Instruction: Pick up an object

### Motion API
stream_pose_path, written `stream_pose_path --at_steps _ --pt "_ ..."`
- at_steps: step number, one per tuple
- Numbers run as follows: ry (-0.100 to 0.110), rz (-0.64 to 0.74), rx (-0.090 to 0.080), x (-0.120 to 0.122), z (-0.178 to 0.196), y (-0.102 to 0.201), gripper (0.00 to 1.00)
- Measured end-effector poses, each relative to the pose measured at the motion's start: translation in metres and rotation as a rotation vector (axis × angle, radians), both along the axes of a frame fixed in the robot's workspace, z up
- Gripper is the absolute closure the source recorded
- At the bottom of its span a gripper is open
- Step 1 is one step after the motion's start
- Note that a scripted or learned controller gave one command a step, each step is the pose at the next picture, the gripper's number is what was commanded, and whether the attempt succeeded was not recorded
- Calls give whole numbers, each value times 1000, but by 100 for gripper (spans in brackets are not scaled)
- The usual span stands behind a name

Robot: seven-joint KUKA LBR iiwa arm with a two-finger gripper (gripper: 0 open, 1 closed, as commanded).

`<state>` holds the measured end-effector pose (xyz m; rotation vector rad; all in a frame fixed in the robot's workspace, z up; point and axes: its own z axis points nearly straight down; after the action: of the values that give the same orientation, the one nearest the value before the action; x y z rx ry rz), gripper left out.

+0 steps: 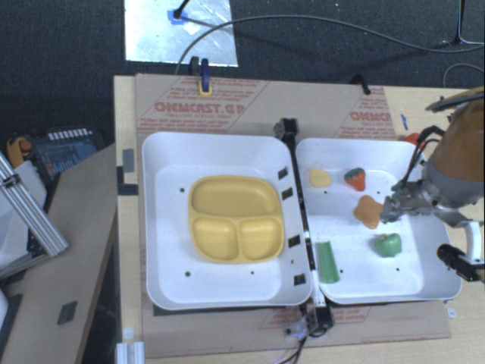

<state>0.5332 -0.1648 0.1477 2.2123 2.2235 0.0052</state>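
Gripper (pixel 388 209) is being held right beside the orange piece (pixel 367 211) in the right bin (pixel 432 279); finger state can't be told.

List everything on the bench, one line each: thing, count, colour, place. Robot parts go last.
Bins: two, white, side by side on the bench.
Divided plate: one, yellow, middle of the left bin.
Round yellow piece: one, pale yellow, right bin, upper left.
Toy strawberry: one, red with green top, right bin, top.
Orange piece: one, orange, right bin centre, beside the gripper.
Green apple-like toy: one, green, right bin, below the orange piece.
Green stick: one, green, right bin, lower left.
Gripper: one, dark, over the right bin.
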Motion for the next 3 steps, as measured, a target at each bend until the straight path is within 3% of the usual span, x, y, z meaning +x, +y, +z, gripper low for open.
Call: stream_pose_path --at_steps 1,2,3 --pt "-3 0 -2 3 64 -4 100" --pt "2 0 0 4 77 -4 100" --pt "3 4 2 11 73 44 100"
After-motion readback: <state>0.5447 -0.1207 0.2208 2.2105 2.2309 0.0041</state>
